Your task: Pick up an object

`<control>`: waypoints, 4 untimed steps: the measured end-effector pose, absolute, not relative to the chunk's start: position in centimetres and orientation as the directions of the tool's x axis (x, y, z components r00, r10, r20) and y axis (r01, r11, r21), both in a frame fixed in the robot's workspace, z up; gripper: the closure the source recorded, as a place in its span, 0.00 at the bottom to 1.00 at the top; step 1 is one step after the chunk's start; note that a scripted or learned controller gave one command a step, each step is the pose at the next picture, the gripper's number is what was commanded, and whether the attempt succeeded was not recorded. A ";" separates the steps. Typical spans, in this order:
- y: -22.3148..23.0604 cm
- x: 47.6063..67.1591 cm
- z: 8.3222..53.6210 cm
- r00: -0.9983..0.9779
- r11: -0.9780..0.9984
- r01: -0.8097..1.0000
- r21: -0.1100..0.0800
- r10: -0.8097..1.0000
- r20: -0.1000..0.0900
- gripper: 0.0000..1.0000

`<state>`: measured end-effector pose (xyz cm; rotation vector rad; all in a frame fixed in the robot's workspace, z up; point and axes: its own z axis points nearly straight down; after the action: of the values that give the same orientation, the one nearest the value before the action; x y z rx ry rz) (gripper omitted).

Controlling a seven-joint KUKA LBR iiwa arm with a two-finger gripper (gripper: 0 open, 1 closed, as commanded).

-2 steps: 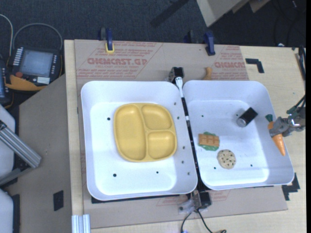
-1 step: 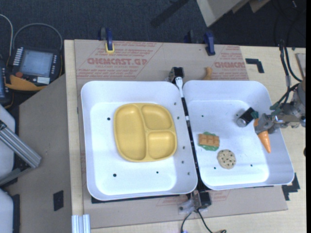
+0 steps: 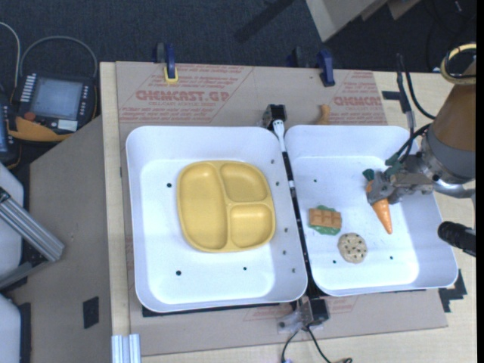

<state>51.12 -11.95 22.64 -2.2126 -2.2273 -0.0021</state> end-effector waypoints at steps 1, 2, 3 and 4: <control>-7.5 50.9 22.9 -0.006 0.006 1.000 -0.002 1.000 0.003 1.00; -2.8 50.6 23.6 -0.006 0.006 1.000 -0.001 1.000 0.002 1.00; 2.8 50.4 22.1 -0.006 0.006 1.000 -0.005 1.000 0.002 1.00; 8.5 50.8 21.5 -0.007 0.007 1.000 -0.001 1.000 0.002 1.00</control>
<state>50.83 8.52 21.54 -2.2127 -2.2276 -0.0006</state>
